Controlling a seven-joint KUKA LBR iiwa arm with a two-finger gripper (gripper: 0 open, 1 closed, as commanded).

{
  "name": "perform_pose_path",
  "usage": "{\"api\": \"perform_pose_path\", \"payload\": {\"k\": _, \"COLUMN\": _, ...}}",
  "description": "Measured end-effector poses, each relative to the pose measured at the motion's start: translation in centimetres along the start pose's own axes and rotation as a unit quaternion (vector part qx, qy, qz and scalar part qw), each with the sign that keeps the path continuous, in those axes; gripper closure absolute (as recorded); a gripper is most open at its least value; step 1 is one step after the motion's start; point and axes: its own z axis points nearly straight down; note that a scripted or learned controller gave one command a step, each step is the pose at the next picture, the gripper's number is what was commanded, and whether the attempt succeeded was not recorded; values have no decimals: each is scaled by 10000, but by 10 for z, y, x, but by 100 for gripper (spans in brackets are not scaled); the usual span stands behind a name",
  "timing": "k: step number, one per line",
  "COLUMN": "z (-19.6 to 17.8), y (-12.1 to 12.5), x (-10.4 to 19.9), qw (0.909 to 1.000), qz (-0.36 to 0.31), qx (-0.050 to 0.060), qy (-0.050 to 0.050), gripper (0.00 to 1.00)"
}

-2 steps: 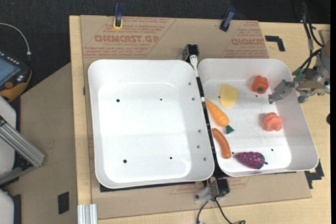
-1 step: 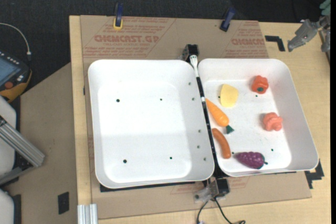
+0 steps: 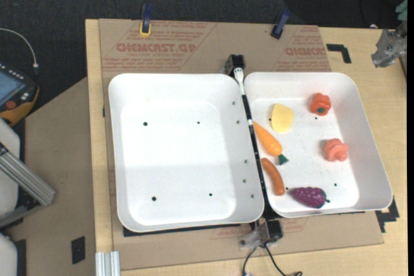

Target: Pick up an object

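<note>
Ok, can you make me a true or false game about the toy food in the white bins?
1. All the toy food sits in the right bin. True.
2. The purple grapes are at the far end of the bin, by the blue clamps. False: they lie at the near edge, next to the sausage.
3. The carrot lies along the bin's left wall, just below the yellow piece. True.
4. The red pepper is touching the pink piece. False: bare white floor lies between them.
5. There are three pieces of food. False: there are six.
</note>
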Motion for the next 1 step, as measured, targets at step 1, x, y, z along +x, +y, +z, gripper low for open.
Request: {"api": "perform_pose_path", "payload": {"k": 1, "z": -76, "y": 26, "x": 65, "qw": 10000, "qz": -25, "qx": -26, "qy": 11, "gripper": 100}}
